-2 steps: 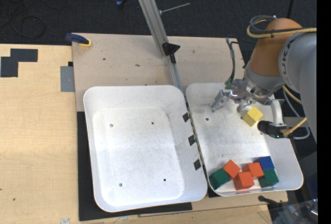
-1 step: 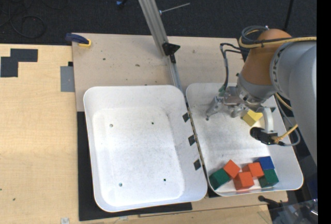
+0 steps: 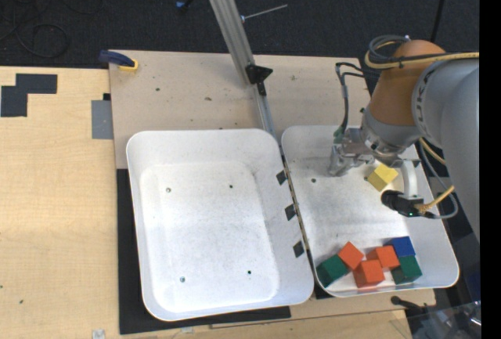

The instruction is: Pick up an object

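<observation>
1. Where the arm reaches in from the right, the gripper (image 3: pixel 342 160) hangs low over the upper part of the right bin (image 3: pixel 313 143); whether its jaws are spread or pressed together cannot be told, and nothing shows between them.
2. Yellow block (image 3: pixel 383 177): just right of the jaws and slightly below, on the bin floor, tilted cornerwise, apart from the gripper tip.
3. Arm (image 3: pixel 407 99): rising up and right from the jaws, orange band above the wrist, grey body beyond; cables looped around it.
4. Block cluster, well below the jaws and to their right, at the near end of the same bin, pieces touching or nearly so:
   - orange block (image 3: pixel 351 255), nearest the jaws;
   - green block (image 3: pixel 333 269), just below-left of it;
   - second orange block (image 3: pixel 369 273);
   - third orange block (image 3: pixel 387 257);
   - blue block (image 3: pixel 402 246), farthest right in the upper row;
   - dark green block (image 3: pixel 407 272), beneath the blue one.
5. Left bin (image 3: pixel 149 149): left of the jaws, edge to edge with the right bin.
6. Aluminium rail (image 3: pixel 229 20): up and left of the jaws, slanting over the bench (image 3: pixel 180 91).
</observation>
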Motion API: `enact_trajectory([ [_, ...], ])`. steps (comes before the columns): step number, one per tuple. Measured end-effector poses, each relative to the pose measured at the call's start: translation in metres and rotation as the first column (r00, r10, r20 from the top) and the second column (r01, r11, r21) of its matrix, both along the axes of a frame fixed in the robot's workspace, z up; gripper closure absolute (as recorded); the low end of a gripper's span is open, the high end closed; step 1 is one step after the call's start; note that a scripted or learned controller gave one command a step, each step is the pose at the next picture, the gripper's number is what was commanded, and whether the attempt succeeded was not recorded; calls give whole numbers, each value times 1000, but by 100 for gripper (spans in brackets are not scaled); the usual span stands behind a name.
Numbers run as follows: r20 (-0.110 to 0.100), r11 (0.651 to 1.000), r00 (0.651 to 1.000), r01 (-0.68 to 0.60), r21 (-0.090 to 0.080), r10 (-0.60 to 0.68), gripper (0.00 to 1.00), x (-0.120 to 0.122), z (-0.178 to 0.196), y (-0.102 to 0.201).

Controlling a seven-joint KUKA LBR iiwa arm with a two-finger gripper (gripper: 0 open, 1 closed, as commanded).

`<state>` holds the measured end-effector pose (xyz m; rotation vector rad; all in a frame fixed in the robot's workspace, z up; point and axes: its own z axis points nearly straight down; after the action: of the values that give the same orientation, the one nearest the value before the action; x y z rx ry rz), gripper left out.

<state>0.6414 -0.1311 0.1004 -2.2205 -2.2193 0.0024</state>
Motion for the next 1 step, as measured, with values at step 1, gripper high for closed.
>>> enact_trajectory([
  [1,5,1000,1000,3,-1,-3,100,-8,49,-6],
])
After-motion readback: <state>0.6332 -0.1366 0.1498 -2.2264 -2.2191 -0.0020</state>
